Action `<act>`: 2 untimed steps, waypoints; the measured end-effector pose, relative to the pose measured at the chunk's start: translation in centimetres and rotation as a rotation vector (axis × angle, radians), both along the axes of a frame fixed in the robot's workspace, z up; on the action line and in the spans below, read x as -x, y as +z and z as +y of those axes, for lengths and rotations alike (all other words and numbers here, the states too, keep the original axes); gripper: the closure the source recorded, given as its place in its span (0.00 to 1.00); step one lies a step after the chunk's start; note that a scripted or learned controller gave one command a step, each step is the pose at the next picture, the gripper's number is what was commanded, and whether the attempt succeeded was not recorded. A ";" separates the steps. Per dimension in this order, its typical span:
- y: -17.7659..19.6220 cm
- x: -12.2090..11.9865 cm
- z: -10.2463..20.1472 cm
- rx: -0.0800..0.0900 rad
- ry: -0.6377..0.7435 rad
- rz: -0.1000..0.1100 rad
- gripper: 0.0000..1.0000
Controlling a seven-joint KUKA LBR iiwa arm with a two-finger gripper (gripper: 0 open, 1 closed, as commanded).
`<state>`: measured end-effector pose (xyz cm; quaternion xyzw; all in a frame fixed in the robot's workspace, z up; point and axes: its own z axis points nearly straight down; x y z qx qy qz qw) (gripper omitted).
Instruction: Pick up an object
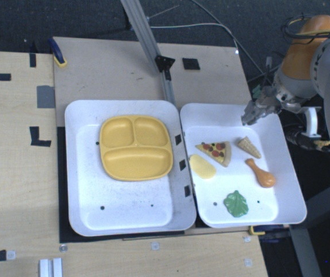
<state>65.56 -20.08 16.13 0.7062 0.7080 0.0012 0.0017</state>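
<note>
Across the desk [124,68] we see 2 white bins. Our jaws [250,118] hang over the right bin [289,203], at its far edge; whether they are open we cannot tell. Near them lie a cone [249,146], pizza [216,151], drumstick [261,173], yellow piece [202,167] and green leaf [236,203]. A yellow tray [135,147] fills the left bin [84,206].

Arm [306,62] is reaching in from approx 2 o'clock, wrist angling down-left. Gripper [250,117] is pointing toward 8 o'clock, w/ its tip hanging low.
</note>
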 end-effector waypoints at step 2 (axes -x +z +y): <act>9.0 -0.2 0.6 0.000 -0.001 0.002 1.00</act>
